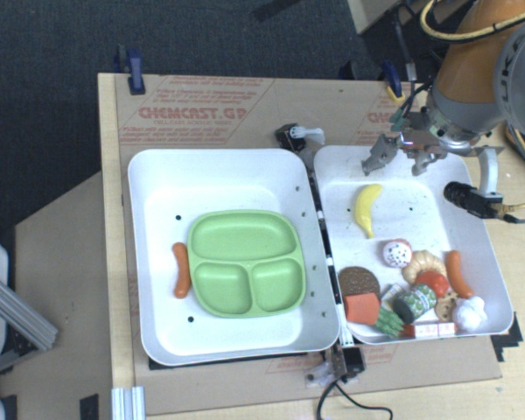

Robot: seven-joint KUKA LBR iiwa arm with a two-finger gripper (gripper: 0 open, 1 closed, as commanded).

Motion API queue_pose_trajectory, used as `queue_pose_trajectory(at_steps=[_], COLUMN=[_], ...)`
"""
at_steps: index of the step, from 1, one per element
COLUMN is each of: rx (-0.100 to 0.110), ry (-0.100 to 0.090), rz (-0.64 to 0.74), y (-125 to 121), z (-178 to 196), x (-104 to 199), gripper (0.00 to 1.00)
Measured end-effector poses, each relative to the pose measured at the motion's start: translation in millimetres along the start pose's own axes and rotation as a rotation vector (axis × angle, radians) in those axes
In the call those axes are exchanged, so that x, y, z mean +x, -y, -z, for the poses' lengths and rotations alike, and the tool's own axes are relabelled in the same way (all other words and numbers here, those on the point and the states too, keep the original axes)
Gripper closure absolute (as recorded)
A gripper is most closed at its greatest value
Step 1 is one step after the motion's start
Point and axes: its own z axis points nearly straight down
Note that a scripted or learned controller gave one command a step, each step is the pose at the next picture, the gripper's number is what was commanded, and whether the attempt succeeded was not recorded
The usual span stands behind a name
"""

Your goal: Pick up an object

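Bright, even overhead light falls across the two shallow white plastic bins, which glare close to pure white and lose surface detail along their rims. The green three-compartment plastic tray shows soft sheen and only faint shadow at its edges. The dark blue carpet stays dim and grainy. The grey arm with its orange band looks soft and slightly blurred. The small toys crowded at the right bin's near end blur together, hard to tell apart.
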Motion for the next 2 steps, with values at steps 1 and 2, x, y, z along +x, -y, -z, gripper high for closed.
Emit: queue_pose_trajectory(at_steps=[1, 2], rx=[0.007, -0.004], ry=[-0.002, 0.001], rz=[0.002, 0.001], y=[1, -2], z=[-108, -91], x=[12, 11], gripper=[0.0, 1.0])
